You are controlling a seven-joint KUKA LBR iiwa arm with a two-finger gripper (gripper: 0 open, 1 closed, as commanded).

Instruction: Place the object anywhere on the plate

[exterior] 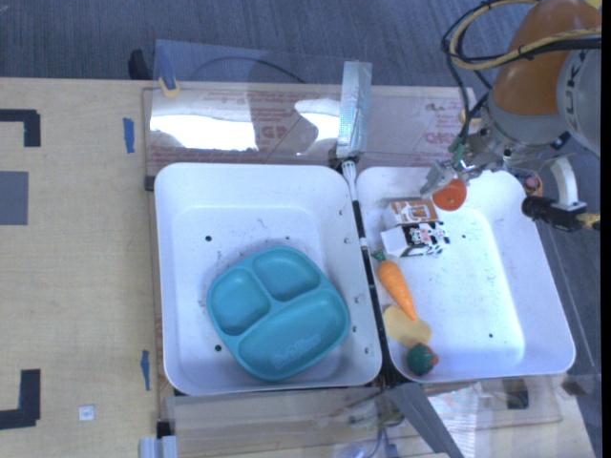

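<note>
Nearest my camera, at the near edge of the right bin, lay a small green and red toy, touching a pale yellow piece just beyond it. An orange carrot lay slantwise farther along the bin's left wall. Past the carrot sat a small printed carton, white, brown and black, tilted, near the bin's far left part.

I saw the end effector over the far side of the right bin, reaching in from the right under the orange band. A small orange round object sat right at its tip, above the carton. I could not tell whether the fingers were open or closed, or whether they actually held that object.

Left bin carried the teal divided plate, three compartments, lying in the near middle. Both bins rested side by side on the tan surface.
</note>
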